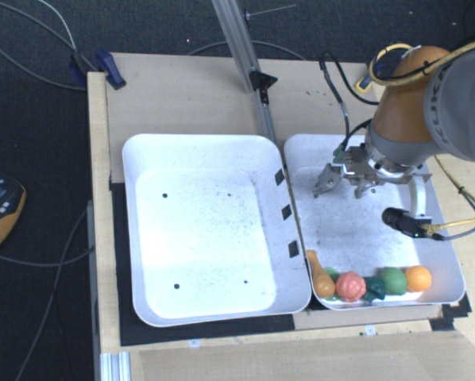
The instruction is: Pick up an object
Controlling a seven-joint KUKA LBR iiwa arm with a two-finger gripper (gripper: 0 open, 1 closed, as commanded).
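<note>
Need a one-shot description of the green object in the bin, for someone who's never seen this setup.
Go to the right bin, the one under the gripper, and look along its near edge, where a row of small toys lies. The green object is second from the right end, between the orange ball and the pinkish-red one; it is the row's largest green piece.

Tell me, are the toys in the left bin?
No, the toys lie along the near edge of the right bin, below the gripper.
</note>
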